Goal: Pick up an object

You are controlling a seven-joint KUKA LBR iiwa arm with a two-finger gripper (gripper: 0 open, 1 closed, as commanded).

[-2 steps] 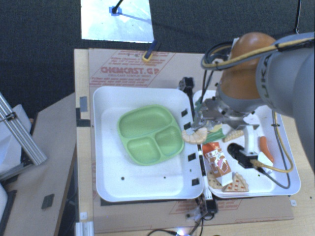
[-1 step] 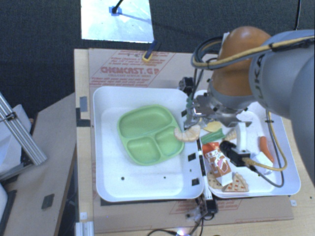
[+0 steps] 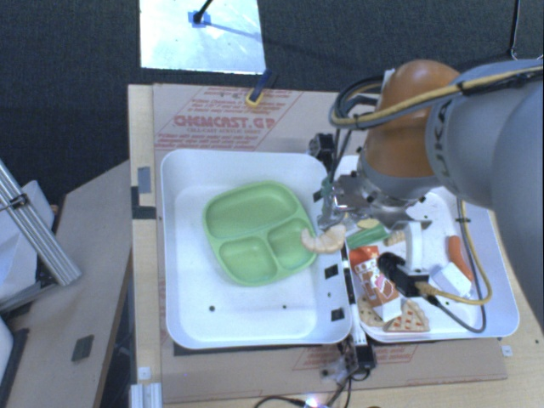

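A bench carries two shallow white bins side by side. The gripper (image 3: 334, 219) hangs over the seam between them; whether it grips cannot be told. Just below it a pale curved pastry (image 3: 323, 241) overlaps the green divided plate (image 3: 253, 232) in the left bin (image 3: 191, 313). The right bin (image 3: 501, 313) holds a red carton (image 3: 371, 277) and a pizza slice (image 3: 408, 320).

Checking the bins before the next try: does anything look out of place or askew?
One thing: a pale croissant-like piece lies at the right edge of the green divided plate, near the wall between the bins, just under the gripper. The plate sits turned at an angle in the left bin.
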